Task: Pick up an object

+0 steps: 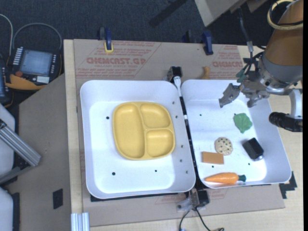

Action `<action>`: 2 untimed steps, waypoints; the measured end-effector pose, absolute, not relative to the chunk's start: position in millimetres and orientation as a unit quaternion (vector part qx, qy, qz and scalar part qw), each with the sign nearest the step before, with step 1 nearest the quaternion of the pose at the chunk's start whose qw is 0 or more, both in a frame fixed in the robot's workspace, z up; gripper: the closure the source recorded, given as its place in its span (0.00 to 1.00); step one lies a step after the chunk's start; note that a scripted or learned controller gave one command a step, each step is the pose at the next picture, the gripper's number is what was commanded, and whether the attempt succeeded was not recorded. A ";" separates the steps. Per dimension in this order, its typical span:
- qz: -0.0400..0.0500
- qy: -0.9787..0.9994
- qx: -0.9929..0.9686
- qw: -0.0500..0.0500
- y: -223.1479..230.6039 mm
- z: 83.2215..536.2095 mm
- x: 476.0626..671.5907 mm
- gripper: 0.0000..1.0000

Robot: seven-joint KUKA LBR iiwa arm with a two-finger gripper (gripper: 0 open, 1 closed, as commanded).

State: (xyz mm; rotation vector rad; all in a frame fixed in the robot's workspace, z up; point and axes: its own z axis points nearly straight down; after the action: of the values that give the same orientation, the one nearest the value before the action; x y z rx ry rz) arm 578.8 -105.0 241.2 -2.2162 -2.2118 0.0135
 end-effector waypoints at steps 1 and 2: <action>0.000 -0.707 -0.707 0.000 -104.7 248.8 581.2 0.00; 0.002 -0.707 -0.707 0.003 -103.6 192.9 590.5 0.00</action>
State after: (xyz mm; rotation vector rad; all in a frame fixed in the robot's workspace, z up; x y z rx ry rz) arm 590.5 -103.6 192.9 -2.2174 -2.2176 0.0061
